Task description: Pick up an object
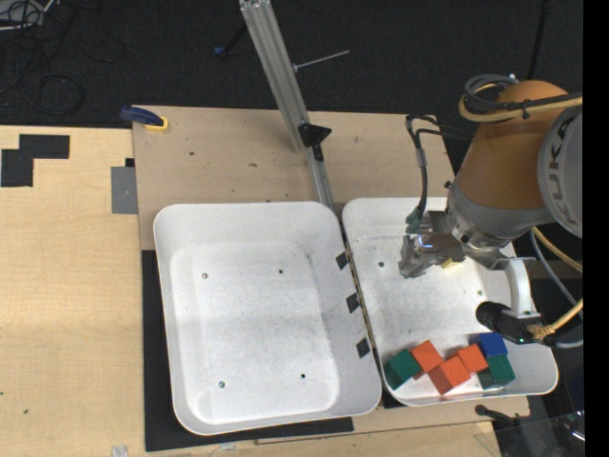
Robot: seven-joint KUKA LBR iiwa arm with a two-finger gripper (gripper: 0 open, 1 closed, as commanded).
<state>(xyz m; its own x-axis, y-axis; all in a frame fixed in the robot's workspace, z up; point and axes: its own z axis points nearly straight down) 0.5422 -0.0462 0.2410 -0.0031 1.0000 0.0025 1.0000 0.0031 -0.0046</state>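
partial letters "KU", on arm [561,174]

Gripper [416,260] fingertips too blurred to judge, right bin [381,222] far wall hidden behind arm [509,174], arm cut off at right edge.

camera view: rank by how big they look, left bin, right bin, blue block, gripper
1. left bin, largest
2. right bin, partly hidden by the arm
3. gripper
4. blue block, smallest; the gripper sits higher, nearer the camera, so this gap is unsure

One fixed camera looks down at a slant on my bench [76,255] and both white bins [181,227], from moderately far.
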